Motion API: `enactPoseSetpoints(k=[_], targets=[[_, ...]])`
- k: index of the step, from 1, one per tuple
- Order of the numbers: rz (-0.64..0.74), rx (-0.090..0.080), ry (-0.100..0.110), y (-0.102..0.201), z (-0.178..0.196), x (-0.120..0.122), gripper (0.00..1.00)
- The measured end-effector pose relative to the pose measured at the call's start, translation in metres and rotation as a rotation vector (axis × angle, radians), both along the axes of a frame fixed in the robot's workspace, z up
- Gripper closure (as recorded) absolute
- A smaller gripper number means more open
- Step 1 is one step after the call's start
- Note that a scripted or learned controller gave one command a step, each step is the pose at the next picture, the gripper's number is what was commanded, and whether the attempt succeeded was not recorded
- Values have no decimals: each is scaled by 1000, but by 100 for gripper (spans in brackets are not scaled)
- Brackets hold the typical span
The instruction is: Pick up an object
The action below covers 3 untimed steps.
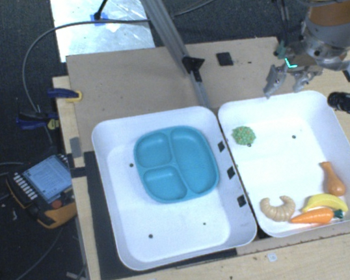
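Gripper (286,79) hung over far rim of right bin (285,171), fingers spread apart, nothing between them. Green broccoli (243,135) lay in right bin's far-left corner. Croissant (278,208), carrot (314,217), banana (326,201) clustered at near edge; brown pear-shaped piece (331,178) just beyond banana. Left bin (131,235) held blue divided plate (176,163).

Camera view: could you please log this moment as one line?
claw: open, above right bin's far rim, holding nothing | right bin: broccoli, croissant, carrot | left bin: blue tray
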State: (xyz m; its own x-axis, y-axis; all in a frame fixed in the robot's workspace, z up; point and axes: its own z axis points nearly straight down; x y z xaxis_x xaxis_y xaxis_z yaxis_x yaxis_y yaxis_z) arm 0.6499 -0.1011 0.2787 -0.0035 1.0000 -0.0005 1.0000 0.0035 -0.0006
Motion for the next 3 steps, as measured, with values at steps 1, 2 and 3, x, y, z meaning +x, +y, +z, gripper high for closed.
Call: enactPoseSetpoints(k=[1, 2, 3], targets=[[0, 0, -3, 0, 1, 1, 0], [-2, -1, -1, -7, -42, 0, 0], [-2, 0, 1, -4, -103, -4, 0]])
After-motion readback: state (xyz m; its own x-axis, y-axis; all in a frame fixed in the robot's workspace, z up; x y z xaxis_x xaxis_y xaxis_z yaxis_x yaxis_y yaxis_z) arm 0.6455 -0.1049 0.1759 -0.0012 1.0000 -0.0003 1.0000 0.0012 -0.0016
